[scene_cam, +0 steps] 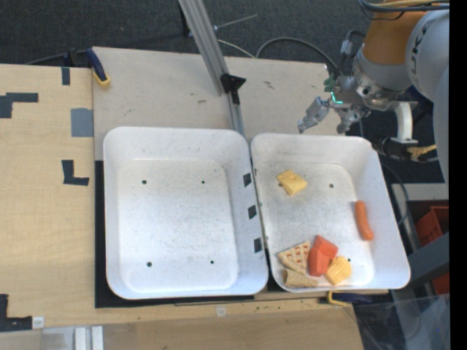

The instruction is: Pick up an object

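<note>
My gripper (330,120) hangs above the far rim of the right bin (379,168), its two fingers spread open with nothing between them. Inside that bin a yellow cheese-like wedge (292,182) lies near the back left. An orange carrot-shaped piece (363,220) rests along the right side. In the front corner a waffle piece (295,257), a red-orange block (322,255) and a yellow corn-like piece (338,270) sit bunched together, with a tan cracker piece (299,278) just in front of them.
The left bin (117,195) stands beside the right one, sharing a middle rim. A grey metal post (208,39) slants up from between the bins at the back. Cables trail behind the arm at the upper right.
</note>
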